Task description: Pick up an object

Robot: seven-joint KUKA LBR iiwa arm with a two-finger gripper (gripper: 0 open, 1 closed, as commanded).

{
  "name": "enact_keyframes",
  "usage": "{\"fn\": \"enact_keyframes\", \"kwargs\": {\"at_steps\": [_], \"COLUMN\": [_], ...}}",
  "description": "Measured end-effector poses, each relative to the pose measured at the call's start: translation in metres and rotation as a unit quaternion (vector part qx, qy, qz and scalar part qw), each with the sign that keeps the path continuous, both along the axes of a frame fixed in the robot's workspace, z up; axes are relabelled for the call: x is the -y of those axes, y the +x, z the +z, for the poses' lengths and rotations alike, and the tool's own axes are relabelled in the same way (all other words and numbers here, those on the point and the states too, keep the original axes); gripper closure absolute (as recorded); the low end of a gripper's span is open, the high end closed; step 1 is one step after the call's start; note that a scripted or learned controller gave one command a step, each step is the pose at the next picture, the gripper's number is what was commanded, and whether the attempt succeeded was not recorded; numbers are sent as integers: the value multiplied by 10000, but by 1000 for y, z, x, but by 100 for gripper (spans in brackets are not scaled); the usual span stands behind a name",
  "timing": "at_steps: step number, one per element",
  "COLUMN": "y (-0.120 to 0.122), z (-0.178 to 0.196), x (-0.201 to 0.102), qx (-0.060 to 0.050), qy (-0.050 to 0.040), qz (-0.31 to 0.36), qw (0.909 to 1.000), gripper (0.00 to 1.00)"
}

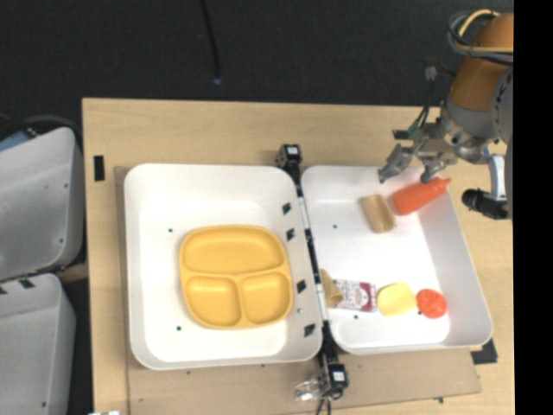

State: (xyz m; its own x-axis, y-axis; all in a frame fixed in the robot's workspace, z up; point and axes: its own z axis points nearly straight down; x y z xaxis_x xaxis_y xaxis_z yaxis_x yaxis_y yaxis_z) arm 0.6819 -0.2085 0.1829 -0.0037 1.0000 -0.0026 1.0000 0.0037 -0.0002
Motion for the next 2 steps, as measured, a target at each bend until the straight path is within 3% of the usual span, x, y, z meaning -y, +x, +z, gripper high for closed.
{"fn": "enact_keyframes", "kwargs": {"at_steps": [1,2], "y": [-5,-5], "z": [-62,-82], "x": [2,3], "qx": [-16,2], "qy": [5,-1], "qz": [-15,1], "qw": [10000,10000], "gripper": [0,0]}}
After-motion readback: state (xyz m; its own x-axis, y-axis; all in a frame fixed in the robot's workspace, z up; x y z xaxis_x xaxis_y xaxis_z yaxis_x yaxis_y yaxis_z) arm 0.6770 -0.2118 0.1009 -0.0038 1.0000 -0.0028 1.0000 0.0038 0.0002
